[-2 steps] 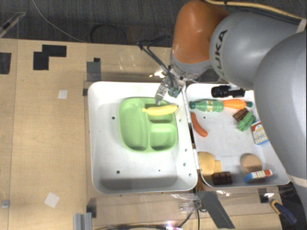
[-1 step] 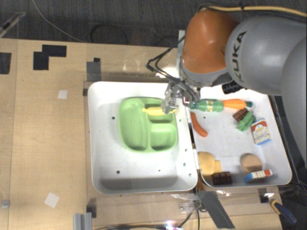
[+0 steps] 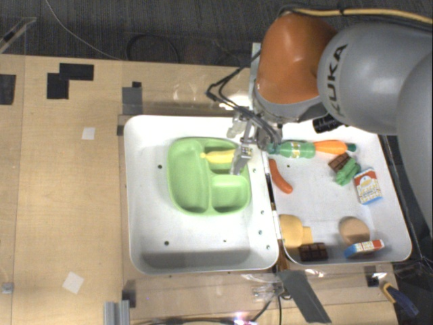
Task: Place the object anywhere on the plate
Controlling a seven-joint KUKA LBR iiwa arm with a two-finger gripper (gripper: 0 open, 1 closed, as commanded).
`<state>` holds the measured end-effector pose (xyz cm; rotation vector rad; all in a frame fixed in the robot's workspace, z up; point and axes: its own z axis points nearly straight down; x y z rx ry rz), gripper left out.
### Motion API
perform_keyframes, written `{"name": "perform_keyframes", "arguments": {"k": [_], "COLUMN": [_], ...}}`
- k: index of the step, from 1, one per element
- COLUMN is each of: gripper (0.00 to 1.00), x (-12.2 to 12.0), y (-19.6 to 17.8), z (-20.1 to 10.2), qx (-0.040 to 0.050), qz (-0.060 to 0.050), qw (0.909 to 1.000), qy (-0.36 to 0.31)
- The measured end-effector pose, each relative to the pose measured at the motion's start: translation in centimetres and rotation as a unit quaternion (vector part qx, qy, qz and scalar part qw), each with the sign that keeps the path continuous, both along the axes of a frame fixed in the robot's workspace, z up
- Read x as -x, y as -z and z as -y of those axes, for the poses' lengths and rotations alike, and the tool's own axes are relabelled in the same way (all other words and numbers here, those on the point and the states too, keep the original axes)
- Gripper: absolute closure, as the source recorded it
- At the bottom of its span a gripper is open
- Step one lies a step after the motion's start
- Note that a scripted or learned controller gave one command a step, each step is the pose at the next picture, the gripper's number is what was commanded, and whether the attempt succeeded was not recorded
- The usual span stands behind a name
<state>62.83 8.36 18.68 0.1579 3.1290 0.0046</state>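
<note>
Two white bins sit side by side on the wooden counter (image 3: 61,208), and the work looks close to its end. In the left bin (image 3: 145,242) lies a green plate (image 3: 193,181) with several compartments, and a yellow object (image 3: 218,158), perhaps a toy banana, rests in the upper right compartment. The gripper (image 3: 241,156) hangs right over that compartment, just beside or touching the yellow object; whether it is gripping the object or has let go cannot be told, since the arm (image 3: 352,66) and the wrist hardware cover that spot. If the object already bears on the plate, as it seems to, what is left is to release it, if that is not done, and lift clear. The right bin (image 3: 396,212) holds a scatter of toy food: a green bottle (image 3: 296,149), a carrot (image 3: 331,146), a red sausage (image 3: 280,178), a small carton (image 3: 367,186), brown pieces and a few others. Black marks sit on the counter at the upper left, and dark carpet (image 3: 135,12) with a thin cable lies beyond the far edge.
</note>
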Motion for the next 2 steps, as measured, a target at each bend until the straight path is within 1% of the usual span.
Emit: {"name": "perform_keyframes", "arguments": {"k": [1,2], "gripper": [1.00,1.00], "x": [-0.2,0.3], "y": [-1.3,0.0], "z": [-0.1,0.7], "qx": [-0.0013,0.0013], "qz": [0.005,0.001], "qw": [1.0000,0.9881], "qy": [0.000,-0.154]}}
